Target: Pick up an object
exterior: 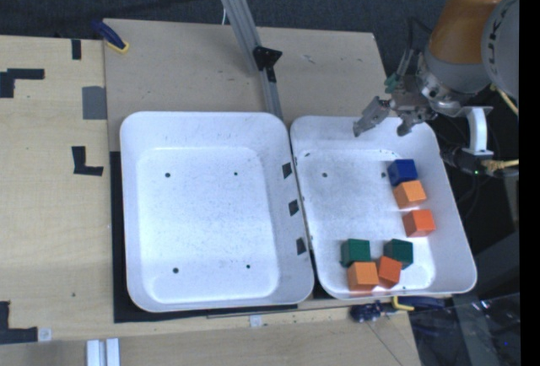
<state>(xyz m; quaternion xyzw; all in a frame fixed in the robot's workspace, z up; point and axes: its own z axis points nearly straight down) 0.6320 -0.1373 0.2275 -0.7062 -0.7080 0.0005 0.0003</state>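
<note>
The right bin [337, 187] holds several small blocks. A blue block [403, 170] lies near its right wall, with an orange block [410, 192] just below it and a red-orange block [418, 223] further down. Near the front edge sit two green blocks [356, 250] [398, 251] and two orange blocks [364, 275] [389, 270]. My gripper [386, 121] hangs over the bin's far right corner, above and apart from the blue block. Its two fingers are spread open with nothing between them.
The left bin [202, 212] sits beside the right one. A slanted metal pole [240, 10] crosses the bench behind the bins. Black tape marks lie on the bench at the left, and a blue and yellow clamp [111, 36] sits at the far left corner.
</note>
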